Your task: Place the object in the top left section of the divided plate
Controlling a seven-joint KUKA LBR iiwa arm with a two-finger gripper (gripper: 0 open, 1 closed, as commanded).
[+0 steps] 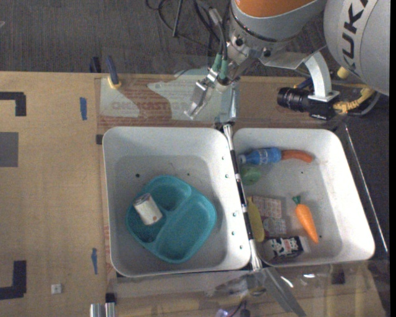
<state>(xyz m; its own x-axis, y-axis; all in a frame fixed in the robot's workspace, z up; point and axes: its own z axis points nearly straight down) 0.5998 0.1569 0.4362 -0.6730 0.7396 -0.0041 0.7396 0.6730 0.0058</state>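
Pale wood bench (49, 204) carries blue tape marks and black corner marks, and two shallow white bins sit on it side by side. Nearest the camera, at the front of the right bin (356, 204), a small black-and-white carton (286, 247) lies flat, with a yellow banana-like piece (255, 218) against the dividing wall and a patterned packet (270, 212) just beside it. An orange carrot (306, 221) lies slantwise near the packet. Further back in that bin are a green item (250, 174), a blue bottle (262, 156) and an orange piece (297, 156) touching the bottle's end. The left bin (124, 155) holds a teal divided plate (179, 230), turned at a slant, and a small white cylinder (147, 208) with a dark rim rests in its upper left compartment. Beyond both bins, over the cardboard sheet (148, 102) at the back of the bench, the gripper (213, 93) hangs from the grey arm with its orange band (272, 6); its two fingers stand spread apart with nothing between them, well apart from the plate.
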